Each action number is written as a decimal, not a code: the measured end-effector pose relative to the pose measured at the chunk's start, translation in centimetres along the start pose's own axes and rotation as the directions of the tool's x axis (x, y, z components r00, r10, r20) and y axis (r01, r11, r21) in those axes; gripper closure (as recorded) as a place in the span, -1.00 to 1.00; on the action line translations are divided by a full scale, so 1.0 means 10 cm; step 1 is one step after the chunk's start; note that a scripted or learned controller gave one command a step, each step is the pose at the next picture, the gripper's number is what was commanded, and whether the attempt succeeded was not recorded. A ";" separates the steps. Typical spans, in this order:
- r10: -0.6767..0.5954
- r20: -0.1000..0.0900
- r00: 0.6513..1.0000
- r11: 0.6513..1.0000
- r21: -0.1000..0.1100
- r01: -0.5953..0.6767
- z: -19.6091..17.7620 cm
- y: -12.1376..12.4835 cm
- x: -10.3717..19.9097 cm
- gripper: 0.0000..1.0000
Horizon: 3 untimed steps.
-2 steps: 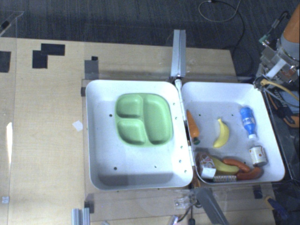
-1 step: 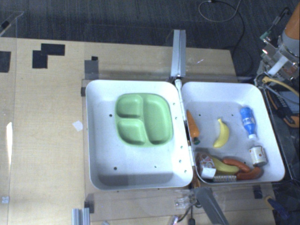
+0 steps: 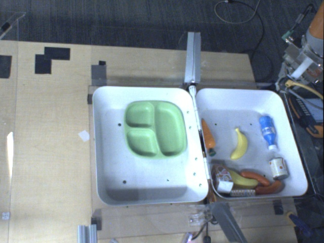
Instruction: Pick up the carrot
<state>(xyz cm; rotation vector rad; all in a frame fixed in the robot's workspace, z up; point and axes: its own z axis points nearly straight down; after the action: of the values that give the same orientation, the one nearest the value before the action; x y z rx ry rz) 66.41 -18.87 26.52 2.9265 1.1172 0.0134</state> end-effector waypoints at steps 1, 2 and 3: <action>-0.011 -0.002 1.000 1.000 -0.004 0.011 -0.11 0.00 0.03 1.00; -0.022 -0.002 1.000 1.000 -0.008 0.022 -0.23 -0.01 0.05 1.00; -0.031 -0.003 1.000 0.999 -0.012 0.031 -0.34 0.00 0.07 1.00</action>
<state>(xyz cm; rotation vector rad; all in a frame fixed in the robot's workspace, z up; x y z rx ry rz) 66.88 -18.35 29.96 2.8994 1.1582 0.0247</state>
